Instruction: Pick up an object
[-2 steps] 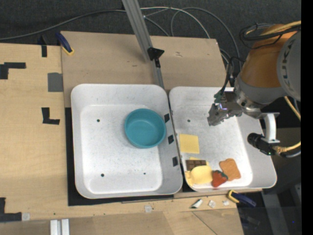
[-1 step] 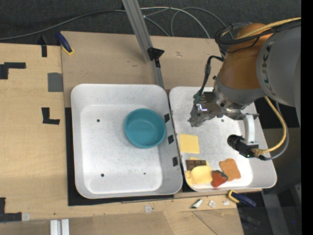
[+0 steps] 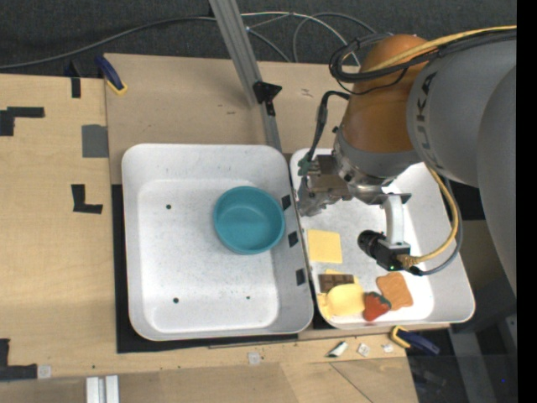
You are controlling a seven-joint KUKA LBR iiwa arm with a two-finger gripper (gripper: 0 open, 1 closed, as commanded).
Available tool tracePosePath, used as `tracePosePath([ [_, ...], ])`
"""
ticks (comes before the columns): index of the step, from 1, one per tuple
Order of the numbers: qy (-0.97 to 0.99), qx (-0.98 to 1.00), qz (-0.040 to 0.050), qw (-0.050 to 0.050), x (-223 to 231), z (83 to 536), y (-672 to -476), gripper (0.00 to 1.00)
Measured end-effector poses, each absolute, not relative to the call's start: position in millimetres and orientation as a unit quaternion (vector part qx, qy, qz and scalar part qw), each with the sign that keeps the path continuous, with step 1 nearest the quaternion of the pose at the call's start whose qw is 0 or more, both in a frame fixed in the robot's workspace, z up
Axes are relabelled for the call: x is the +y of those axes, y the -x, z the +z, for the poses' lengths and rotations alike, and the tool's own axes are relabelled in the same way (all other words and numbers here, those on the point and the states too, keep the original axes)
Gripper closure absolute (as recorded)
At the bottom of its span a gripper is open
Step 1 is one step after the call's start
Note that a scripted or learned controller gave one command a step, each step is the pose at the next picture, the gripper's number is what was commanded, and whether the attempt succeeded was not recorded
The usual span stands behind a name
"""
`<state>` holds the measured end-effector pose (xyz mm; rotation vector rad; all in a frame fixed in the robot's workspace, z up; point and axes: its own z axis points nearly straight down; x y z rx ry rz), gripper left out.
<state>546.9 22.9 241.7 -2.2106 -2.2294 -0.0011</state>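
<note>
The gripper (image 3: 312, 198) reaches down over the upper left of the right bin (image 3: 449, 309), under the orange wrist band. Just below it lies a flat yellow square (image 3: 325, 246) on the bin floor. Lower in the same bin sit a dark brown block (image 3: 336, 279), a pale yellow rounded piece (image 3: 341, 299), a small red piece (image 3: 375, 307) and a tan orange slab (image 3: 395, 290). A teal bowl (image 3: 247, 219) stands in the left bin (image 3: 168, 309). The fingertips are hard to make out against the bin wall.
A black and white attachment (image 3: 384, 246) with a yellow cable hangs off the wrist over the right bin's middle. A grey pole (image 3: 243, 57) slants in from above. The bins' shared wall (image 3: 298, 242) runs beside the gripper.
</note>
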Motion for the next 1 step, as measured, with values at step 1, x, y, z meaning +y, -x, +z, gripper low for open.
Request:
tracePosePath([
  [1, 0.705, -0.710, 0.0012, 0.001, 73.1, 228.6, -550.3, 1.00],
])
